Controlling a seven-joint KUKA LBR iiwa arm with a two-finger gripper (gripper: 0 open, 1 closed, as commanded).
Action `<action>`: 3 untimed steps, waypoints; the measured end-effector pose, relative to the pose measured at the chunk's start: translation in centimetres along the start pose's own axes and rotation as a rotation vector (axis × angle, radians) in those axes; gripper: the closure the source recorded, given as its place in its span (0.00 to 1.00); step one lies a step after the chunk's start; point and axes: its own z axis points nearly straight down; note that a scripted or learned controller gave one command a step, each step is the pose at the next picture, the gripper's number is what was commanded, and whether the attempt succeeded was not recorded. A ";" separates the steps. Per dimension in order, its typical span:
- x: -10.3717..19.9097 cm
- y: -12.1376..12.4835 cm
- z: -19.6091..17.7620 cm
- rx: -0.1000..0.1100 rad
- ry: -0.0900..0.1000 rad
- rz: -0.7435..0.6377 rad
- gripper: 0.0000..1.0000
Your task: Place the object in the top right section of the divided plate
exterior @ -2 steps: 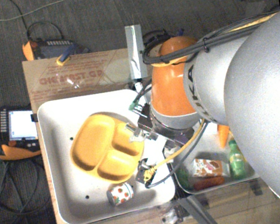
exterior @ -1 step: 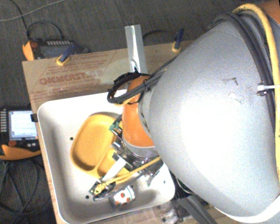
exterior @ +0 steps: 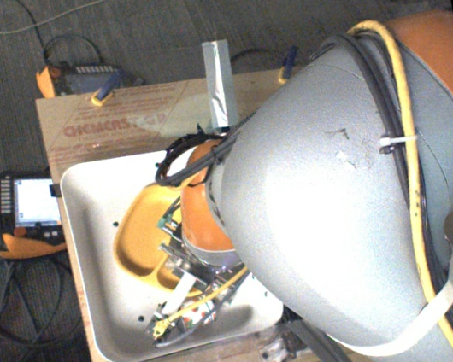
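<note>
So the arm takes up most of the shot, coming in from the right and hanging over the left white bin. Its orange band sits right above the yellow divided plate, which lies in that bin with roughly its left half showing and the rest tucked under the wrist. The tool points down toward the near part of the bin, with a tangle of yellow and white wiring around it. Honestly I can't tell how it's set or whether it has anything, the view is just too cluttered there. Same for the object: I can't pick out anything that is clearly it, neither on the visible part of the plate nor on the bare bin floor around it.

If I had to guess, this is the carry or placement step. To do it well, I'd line the tool up over the plate's top right section before lowering, come down straight, and let go low so nothing bounces into the next compartment. The visible plate section looks bare. A wooden surface carries the bin.
</note>
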 end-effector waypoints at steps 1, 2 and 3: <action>0.1 0.0 0.0 -0.002 0.000 -0.047 0.00; 2.6 3.4 0.1 0.014 -0.009 -0.277 0.00; 2.9 -2.4 0.0 -0.016 0.000 -0.689 0.00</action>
